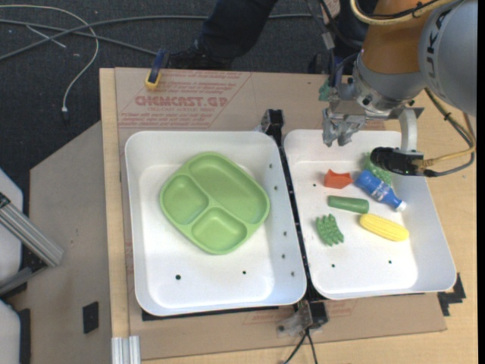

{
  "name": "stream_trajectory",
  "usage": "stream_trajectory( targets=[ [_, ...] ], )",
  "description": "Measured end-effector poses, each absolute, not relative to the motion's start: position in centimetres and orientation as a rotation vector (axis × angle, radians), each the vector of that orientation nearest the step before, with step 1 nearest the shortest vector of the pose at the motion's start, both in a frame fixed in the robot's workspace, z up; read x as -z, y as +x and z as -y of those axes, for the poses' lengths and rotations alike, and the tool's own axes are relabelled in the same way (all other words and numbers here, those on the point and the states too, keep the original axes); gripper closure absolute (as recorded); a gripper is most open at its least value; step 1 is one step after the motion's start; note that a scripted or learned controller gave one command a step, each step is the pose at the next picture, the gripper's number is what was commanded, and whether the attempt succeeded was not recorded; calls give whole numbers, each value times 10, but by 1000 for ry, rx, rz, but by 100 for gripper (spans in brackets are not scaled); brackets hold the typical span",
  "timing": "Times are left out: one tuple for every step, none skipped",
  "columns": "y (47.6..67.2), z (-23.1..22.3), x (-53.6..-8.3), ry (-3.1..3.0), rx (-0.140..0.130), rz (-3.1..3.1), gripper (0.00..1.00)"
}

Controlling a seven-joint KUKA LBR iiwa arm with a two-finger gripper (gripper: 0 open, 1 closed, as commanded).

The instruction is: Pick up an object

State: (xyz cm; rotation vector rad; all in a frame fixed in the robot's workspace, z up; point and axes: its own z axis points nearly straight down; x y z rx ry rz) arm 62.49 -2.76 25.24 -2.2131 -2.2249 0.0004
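Since any toy will do, we take the orange piece (338, 179) as our landmark: it lies in the right bin (428, 275), toward the back, just below and in front of the gripper (339, 133), which hangs over the bin's rear edge. Its fingers look nearly closed with nothing between them. Beyond the orange piece lie a green cylinder (348, 202), blue bottle (379, 189) and yellow corn (383, 227), long axes roughly crosswise.
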Motion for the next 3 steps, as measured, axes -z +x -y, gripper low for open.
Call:
stream_trajectory(
  targets=[
    [610,-12,-240,-2214,-3,2223,100],
    [599,-67,-222,-2213,-2,2224,100],
    [580,-88,-231,-2215,-1,2222,100]
  ],
)
